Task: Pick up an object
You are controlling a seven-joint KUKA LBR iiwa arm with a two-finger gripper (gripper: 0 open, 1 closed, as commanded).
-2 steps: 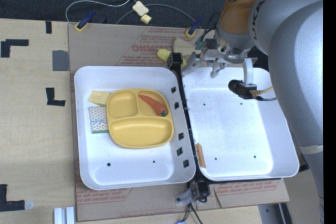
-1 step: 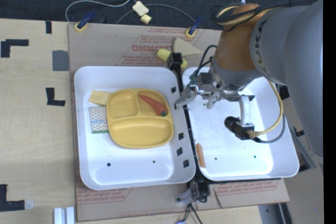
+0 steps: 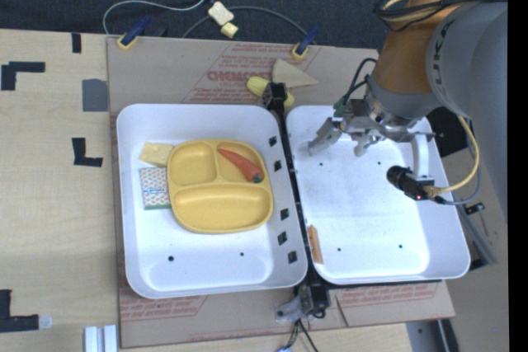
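Note:
The left bin [image 3: 140,260] holds a yellow divided plate [image 3: 219,187] with a red chili-shaped object [image 3: 242,163] in its upper right compartment. A pale yellow piece [image 3: 154,152] and a small patterned card [image 3: 153,187] lie at the plate's left edge. My gripper [image 3: 341,141] hangs over the upper part of the right bin [image 3: 388,260], its two fingers spread apart with nothing between them. A thin orange stick [image 3: 314,244] lies along the right bin's left wall, well below the gripper.
A black divider with clips [image 3: 285,177] runs between the bins. A yellow object [image 3: 259,84] and a tan wedge [image 3: 294,75] rest on the cardboard behind the bins. A black camera unit [image 3: 410,180] hangs off the wrist over the right bin. Cables trail across the back.

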